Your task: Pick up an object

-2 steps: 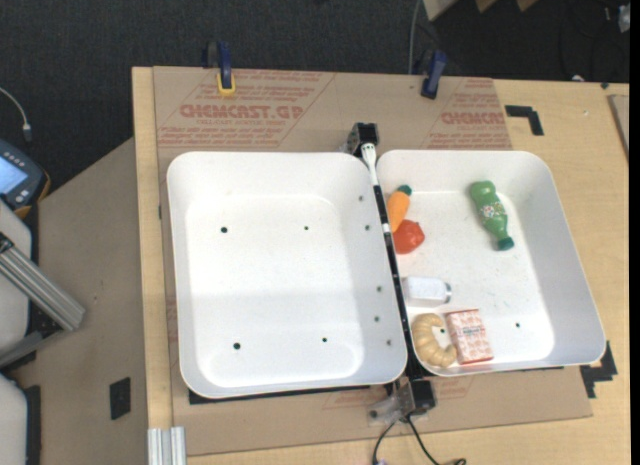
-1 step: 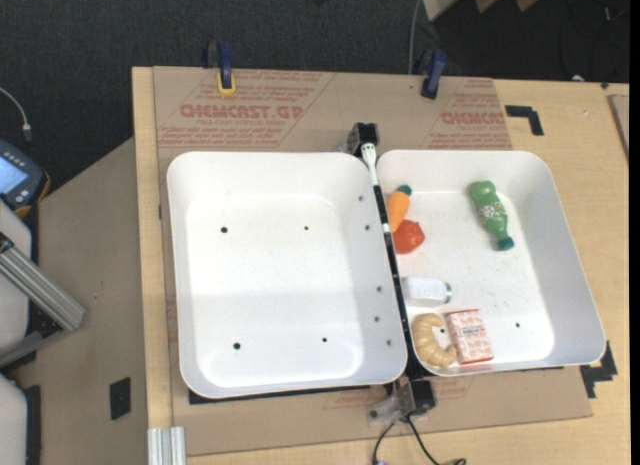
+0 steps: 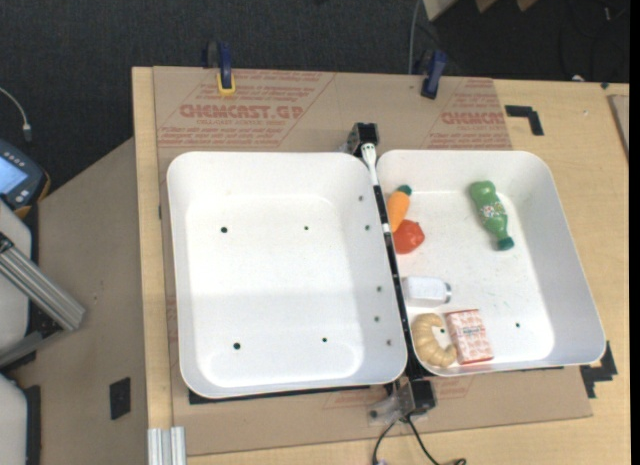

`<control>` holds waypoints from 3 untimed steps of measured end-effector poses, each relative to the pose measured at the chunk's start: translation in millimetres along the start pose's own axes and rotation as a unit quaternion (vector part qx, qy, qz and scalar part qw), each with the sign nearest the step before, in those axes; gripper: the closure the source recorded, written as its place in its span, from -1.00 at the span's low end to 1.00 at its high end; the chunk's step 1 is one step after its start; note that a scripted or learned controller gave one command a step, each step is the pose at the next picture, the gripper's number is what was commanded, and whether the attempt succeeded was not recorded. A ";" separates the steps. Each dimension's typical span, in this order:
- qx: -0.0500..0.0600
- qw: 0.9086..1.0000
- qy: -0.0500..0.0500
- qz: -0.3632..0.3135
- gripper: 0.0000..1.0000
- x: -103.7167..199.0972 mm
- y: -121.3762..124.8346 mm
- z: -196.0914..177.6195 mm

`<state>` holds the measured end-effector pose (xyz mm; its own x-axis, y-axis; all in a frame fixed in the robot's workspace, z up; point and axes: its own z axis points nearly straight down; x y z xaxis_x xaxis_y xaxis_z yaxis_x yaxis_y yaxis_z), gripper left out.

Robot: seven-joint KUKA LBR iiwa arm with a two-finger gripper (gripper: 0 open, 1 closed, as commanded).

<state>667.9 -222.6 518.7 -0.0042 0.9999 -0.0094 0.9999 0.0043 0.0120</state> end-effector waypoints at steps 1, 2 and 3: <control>-0.003 1.000 -0.002 -0.001 1.00 0.3 0.7 -11.2; -0.005 1.000 -0.004 -0.001 1.00 0.7 1.5 -22.2; -0.007 1.000 -0.005 -0.002 1.00 1.1 2.2 -33.4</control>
